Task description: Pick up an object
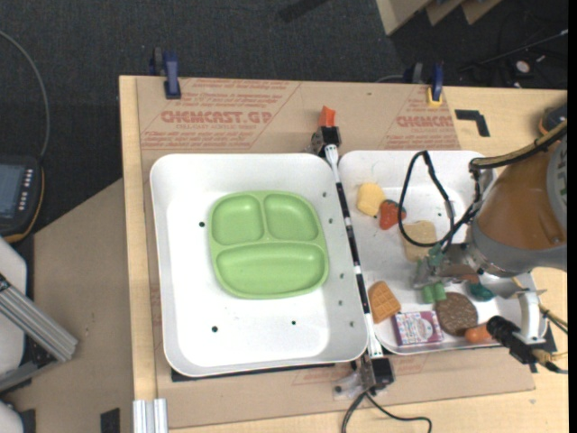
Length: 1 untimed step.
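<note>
The tabletop carries two shallow white bins side by side. The left bin holds a green divided plate with three compartments, lying flat near the bin's middle. The right bin holds a scatter of small toy foods.

The grey arm, with its orange band, comes in from the right and hangs low over the right bin. Its jaws sit down among the objects near the middle of that bin, and I cannot tell from here whether they are apart or together; the wrist and dark cables cover much of them. A small green piece lies right at the tips, but whether it is gripped or simply lying beneath is not clear.

Around that spot the things to pick are spread out. A yellow lump lies near the bin's far left corner, with a red-orange piece touching it. A pale tan round item sits just beside the jaws, on the far side. A waffle-patterned orange wedge lies against the bin's left wall. A pink and white packet rests at the near edge, a dark brown disc just to its right, and a small orange piece beyond that.
</note>
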{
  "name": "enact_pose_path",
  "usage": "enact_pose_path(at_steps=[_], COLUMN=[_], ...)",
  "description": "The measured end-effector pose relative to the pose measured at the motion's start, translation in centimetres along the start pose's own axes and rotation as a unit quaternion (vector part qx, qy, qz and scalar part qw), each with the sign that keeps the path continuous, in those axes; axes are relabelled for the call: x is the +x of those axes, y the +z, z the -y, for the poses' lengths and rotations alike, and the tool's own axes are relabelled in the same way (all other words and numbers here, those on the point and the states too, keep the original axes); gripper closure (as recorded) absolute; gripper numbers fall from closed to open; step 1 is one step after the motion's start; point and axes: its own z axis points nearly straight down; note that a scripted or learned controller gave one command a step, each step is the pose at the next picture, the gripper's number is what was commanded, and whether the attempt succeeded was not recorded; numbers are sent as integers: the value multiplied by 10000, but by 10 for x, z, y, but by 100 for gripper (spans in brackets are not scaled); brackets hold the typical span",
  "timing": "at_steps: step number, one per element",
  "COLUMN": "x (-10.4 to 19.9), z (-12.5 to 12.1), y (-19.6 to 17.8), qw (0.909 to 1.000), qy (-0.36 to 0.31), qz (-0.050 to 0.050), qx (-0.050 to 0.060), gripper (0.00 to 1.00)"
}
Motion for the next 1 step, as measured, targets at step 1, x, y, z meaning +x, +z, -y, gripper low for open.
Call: enact_pose_path(at_steps=[1], x=[65], z=[-58], y=[-96], qw=[10000], qy=[-52], qz=[-2], qx=[-56], gripper=[100])
